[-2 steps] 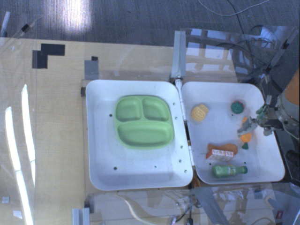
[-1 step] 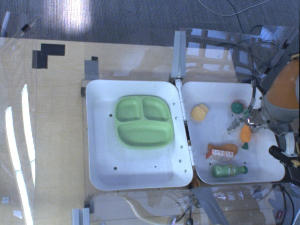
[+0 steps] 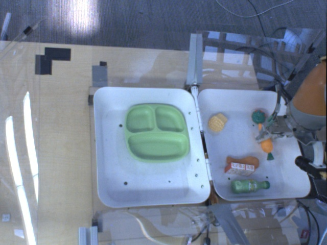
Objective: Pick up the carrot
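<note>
Wooden bench point(image 3: 56, 152) top, pale, with dark ribbed flooring point(image 3: 153, 9) beyond its far edge and black cables point(image 3: 255, 4) looped on it. Two black square markers point(image 3: 51, 59) sit on the bench at upper left.

Left bin point(image 3: 110, 182): white, shallow, holds a green divided tray point(image 3: 156, 132) roughly centred, three compartments, two small on the far side and one long on the near side.

Right bin point(image 3: 230, 101): white, butts against the left bin along a grey centre rail point(image 3: 201, 137). Arm point(image 3: 311, 98) comes in over its right edge, orange band showing, grey wrist below it.

Contents of right bin, big to small:
- green bottle point(image 3: 249, 186) lying on its side near the front wall
- brown packet with a white label point(image 3: 241, 165) just behind the bottle
- yellow corn piece point(image 3: 218, 122) near the left wall, well apart from the rest
- carrot point(image 3: 266, 146), orange with a green tip, right of centre, lying on the bin floor
- small green round item point(image 3: 259, 117) towards the back

Gripper point(image 3: 270, 131) is low over the bin, just above and beside the carrot, between it and the green item. Claw opening: can't tell, too small and cluttered. Carrot not visibly between the fingers.
</note>
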